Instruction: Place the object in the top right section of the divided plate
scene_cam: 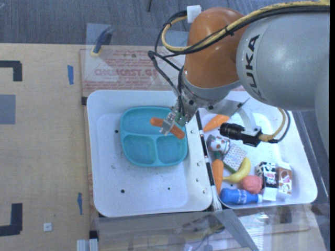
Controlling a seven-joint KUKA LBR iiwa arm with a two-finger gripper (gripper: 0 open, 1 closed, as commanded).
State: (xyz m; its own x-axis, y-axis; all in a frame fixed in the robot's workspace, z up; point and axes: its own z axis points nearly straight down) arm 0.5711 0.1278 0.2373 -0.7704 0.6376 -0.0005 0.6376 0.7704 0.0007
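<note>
Orange against the blue, a carrot-like object (166, 127) lies slanted across the top right part of the divided plate (137, 153), one end at the plate's upper middle and the other near its right rim. The end effector (173, 120) sits right on top of the object's middle, touching or nearly touching it, and whether its tips are apart, together or clamped on the object cannot be told, since they are small and blur into the object. The plate rests in the left bin (104, 192). Much of the arm's orange band and grey body covers the upper part of the right bin (306, 184), hiding whatever lies beneath. In that bin's visible part sit another carrot (216, 122), a banana (238, 171), a blue bottle (239, 196) and a pink ball (252, 183), crowded close together; other small cartons beside them are hard to make out.
</note>
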